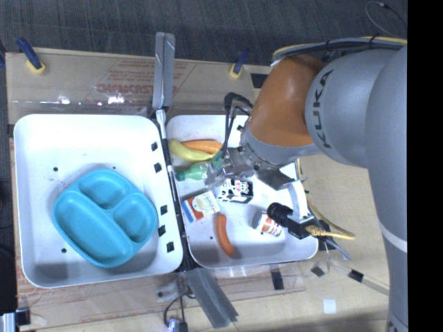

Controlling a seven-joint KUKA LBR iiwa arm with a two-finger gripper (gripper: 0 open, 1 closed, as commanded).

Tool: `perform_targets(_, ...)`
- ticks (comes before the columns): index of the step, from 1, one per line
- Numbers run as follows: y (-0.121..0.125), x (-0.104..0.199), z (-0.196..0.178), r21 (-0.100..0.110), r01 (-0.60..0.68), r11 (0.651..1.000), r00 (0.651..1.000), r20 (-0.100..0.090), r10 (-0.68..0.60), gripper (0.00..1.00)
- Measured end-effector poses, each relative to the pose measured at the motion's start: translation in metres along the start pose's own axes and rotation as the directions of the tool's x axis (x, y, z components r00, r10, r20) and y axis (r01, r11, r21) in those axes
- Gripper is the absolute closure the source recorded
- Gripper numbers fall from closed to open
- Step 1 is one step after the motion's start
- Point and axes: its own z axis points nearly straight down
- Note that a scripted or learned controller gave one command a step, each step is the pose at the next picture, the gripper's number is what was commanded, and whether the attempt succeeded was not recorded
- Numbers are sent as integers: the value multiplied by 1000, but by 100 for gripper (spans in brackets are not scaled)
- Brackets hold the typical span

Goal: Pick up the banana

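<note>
Camera view: two white bins side by side, arm reaching in from the right.
Left bin (28, 185): holds a blue divided plate (104, 216).
Right bin (297, 254), near side: sausage (223, 235), small bottle (271, 225), packet (205, 203).
Gripper (223, 166): low in the right bin; I cannot tell how its fingers stand.
Banana (187, 151): yellow, at the bin's far left, just beside the gripper, next to an orange carrot (204, 144).

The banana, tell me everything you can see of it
The banana is yellow, smooth and plastic-looking, lying flat in the right bin near its far left corner, close to the divider. An orange carrot-like piece lies against its far side and a green item sits just in front. The gripper hovers just to its right.
</note>
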Motion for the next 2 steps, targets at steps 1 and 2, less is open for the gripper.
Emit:
perform_targets(1, 0, 0, 0, 0, 0, 1000, 1000, 0, 0, 0)
perform_targets(2, 67, -9, 19, -1, 116, 993, 993, 1, -116, 0)
